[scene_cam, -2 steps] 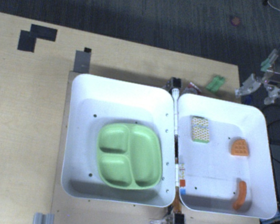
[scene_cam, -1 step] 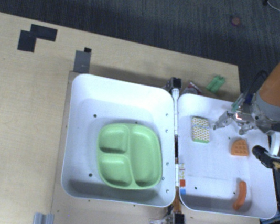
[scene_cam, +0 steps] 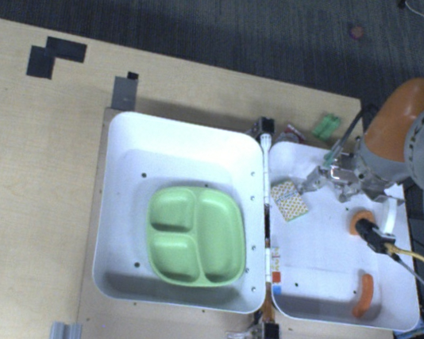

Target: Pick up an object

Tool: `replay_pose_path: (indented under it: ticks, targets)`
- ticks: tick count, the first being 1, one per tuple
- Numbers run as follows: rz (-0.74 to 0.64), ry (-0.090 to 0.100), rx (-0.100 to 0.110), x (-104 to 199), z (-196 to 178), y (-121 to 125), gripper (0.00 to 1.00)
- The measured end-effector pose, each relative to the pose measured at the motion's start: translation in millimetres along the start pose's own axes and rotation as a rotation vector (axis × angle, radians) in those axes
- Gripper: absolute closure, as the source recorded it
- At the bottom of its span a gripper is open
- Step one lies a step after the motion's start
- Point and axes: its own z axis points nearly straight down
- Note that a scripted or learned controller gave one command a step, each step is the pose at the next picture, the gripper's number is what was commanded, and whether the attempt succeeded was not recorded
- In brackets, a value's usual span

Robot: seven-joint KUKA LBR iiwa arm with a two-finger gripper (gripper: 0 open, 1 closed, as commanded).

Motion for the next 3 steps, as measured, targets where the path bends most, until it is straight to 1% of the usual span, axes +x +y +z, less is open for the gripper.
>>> replay_pose_path:
  ticks: [1, 2, 3]
  targets:
    - [0.003, -0.003, -0.004, 18, -2, -76, 0.00]
    - [0.002, -0.002, -0.006, 44, -2, -64, 0.00]
    - [0.003, -0.003, -0.002, -4, -1, -13, 0.00]
